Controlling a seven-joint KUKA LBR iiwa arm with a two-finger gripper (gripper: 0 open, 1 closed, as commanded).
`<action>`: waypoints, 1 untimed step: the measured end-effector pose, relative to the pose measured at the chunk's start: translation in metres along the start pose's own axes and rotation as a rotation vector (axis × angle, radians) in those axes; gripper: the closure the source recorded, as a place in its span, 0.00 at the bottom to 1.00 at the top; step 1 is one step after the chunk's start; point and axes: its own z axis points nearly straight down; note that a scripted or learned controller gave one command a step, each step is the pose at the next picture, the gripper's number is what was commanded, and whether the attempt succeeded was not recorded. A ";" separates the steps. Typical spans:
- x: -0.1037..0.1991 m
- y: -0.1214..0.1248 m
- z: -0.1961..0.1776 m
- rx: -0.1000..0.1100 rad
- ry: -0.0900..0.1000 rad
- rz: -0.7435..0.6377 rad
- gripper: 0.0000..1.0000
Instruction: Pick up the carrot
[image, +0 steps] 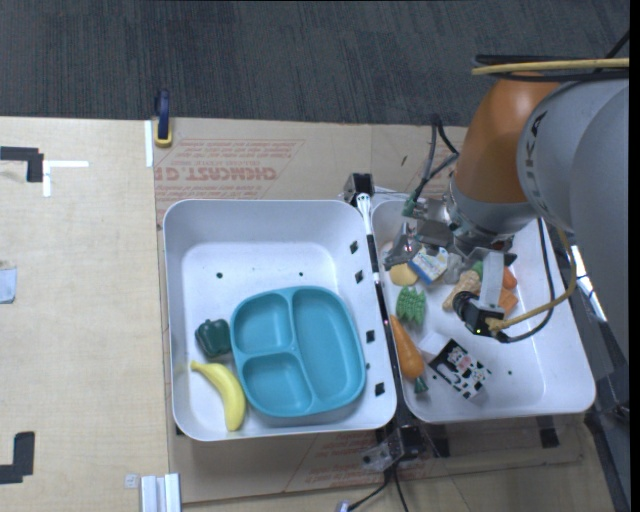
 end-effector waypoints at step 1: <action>0.007 -0.060 0.000 -0.001 0.000 -0.195 0.00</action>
